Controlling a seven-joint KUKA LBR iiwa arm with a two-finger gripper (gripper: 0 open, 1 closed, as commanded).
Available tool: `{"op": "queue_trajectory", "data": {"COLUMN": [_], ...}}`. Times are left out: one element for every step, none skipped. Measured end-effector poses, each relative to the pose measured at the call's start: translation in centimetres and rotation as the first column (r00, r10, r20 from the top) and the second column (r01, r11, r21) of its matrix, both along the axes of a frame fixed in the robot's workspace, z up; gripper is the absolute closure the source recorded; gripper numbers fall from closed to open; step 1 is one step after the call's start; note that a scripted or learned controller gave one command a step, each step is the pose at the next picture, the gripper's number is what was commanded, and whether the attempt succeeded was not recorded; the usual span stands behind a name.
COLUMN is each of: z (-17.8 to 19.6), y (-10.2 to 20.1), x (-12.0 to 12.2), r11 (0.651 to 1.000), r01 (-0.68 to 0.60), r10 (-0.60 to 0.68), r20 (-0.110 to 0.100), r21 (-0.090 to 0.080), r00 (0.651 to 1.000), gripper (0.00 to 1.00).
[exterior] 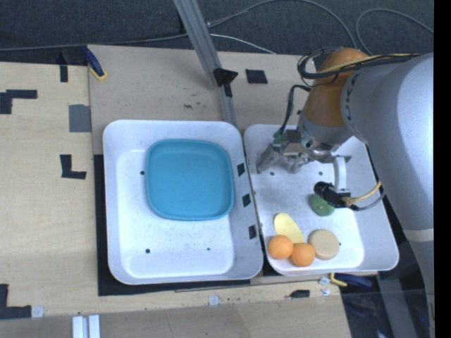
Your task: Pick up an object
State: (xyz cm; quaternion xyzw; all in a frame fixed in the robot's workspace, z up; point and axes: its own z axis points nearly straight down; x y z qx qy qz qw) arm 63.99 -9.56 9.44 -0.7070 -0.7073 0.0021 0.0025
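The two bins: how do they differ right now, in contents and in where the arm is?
The left bin holds one large blue plate; the right bin holds several small items, such as a beige disc. The gripper hangs over the right bin, not the left bin. Both bins are white and shallow.

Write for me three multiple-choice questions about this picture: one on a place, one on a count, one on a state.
1. Over which bin is the claw?
A. the left bin
B. the right bin
C. neither

2. How many orange balls lie in the right bin?
A. one
B. two
C. four

3. How does the blue plate lie?
A. flat in the left bin
B. on its edge
C. on top of the balls

Answers: 1 B, the claw is above the right bin's far part. 2 B, two orange balls sit beside a beige disc. 3 A, the plate rests flat on the left bin's floor.
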Motion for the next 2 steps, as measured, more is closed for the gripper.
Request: {"op": "queue_trajectory", "data": {"z": [1.3,7.6], "y": [0.0,-0.2], "x": [0.2,0.5], "r11": [1.000,1.000], "r01": [-0.001,0.000], "r10": [0.001,0.000], "r20": [0.006,0.011], "r21": [-0.001,-0.001], "r00": [1.000,1.000], "gripper": [1.00,1.00]}}
